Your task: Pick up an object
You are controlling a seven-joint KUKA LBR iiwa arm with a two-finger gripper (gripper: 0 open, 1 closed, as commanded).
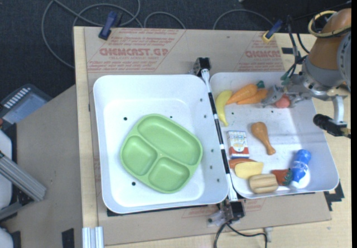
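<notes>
One pincer [277, 98] is seen low over the far part of the right bin [329, 152], carried by a grey arm [326, 65] with an orange band that reaches in from the right edge and bends down toward the bin floor. How far the pincer stands open cannot be told, since its tips are lost among dark metal parts, and nothing can be seen held by it. A small red object [283, 102] lies just beside the tips, too blurred for its shape or direction to be judged. Touching or nearly touching the pincer on its left, two orange carrots [248, 95] are laid side by side, their long axes running roughly left to right, with a green end on the nearer-to-arm side of the upper one. A yellow banana [223, 105] is curved along the bin's left wall, its long axis running front to back. Nearer the middle, a brown drumstick [263, 136] is set aslant, thick end to the far left, thin end to the near right. A small carton [238, 143], a yellow wedge [248, 169], a bread roll [263, 183] and a blue and white bottle [300, 167] are grouped along the near side. A green divided plate [161, 153] is held in the left bin [106, 107], both bins resting on the counter [167, 51].
</notes>
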